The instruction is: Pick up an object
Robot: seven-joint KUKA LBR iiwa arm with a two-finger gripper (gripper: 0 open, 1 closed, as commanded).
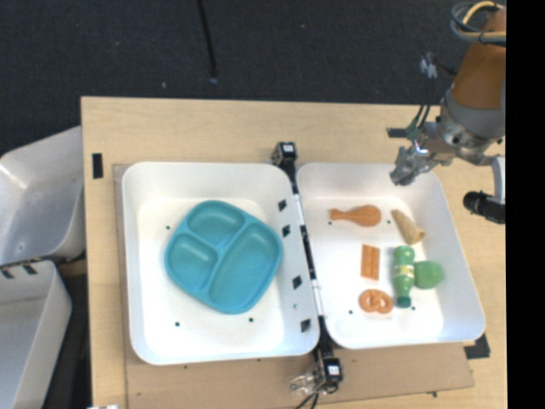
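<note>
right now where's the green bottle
In the camera view the green bottle stands in the right bin, toward its near right part, between the orange block on its left and a green lump on its right.

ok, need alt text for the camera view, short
A grey robot arm's gripper hangs over the far edge of the right white bin, which holds a toy drumstick, cone, orange wafer, pretzel and green bottle. The left white bin holds a blue divided plate.
</note>
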